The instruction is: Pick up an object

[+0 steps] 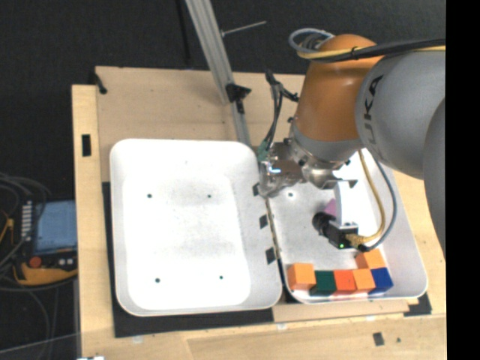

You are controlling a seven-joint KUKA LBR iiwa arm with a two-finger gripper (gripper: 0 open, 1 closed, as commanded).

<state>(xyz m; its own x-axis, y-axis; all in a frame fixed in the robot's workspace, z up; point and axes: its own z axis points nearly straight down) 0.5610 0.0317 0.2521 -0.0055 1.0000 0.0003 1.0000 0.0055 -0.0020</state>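
Several small blocks lie in a row along the front wall of the right bin (409, 246): an orange block (301, 274), a green block (325, 282), two more orange ones (345, 280) and a blue block (381, 277). Another orange block (371, 259) sits just behind the row. My gripper (271, 177) hangs low at the back left of the right bin, close to the wall between the two bins and well behind the blocks. I see nothing held in it. A small purple patch (330, 202) shows under the wrist; what it is cannot be told.
The left bin (180, 223) lies beside the right one, showing its bare white floor. A slanted metal rail (214, 51) rises behind the bins. A blue device (52, 227) and cables sit off the bench at the left.
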